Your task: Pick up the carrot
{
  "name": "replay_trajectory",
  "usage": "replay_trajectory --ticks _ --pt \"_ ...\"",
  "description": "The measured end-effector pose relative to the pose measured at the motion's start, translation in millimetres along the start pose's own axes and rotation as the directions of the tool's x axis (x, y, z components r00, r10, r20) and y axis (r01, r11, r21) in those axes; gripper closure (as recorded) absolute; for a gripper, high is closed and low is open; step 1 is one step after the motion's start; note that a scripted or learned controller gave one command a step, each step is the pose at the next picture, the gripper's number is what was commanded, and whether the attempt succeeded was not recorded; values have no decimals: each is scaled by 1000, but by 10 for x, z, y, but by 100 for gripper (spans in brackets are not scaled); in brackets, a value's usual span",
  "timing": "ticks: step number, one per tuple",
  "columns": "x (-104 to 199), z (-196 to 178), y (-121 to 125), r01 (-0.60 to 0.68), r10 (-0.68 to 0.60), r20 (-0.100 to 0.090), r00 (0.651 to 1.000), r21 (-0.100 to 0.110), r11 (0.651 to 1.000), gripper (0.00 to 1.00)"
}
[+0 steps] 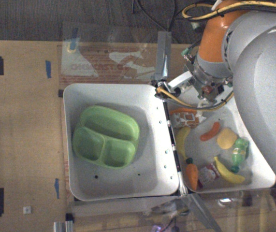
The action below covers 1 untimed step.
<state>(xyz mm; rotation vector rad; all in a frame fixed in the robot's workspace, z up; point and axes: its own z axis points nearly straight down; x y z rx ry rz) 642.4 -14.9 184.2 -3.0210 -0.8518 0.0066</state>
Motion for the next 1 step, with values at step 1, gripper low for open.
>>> replay_trajectory --ticks 1 --pt "-650 8 -429 181 -181 -1 984 0 984 0"
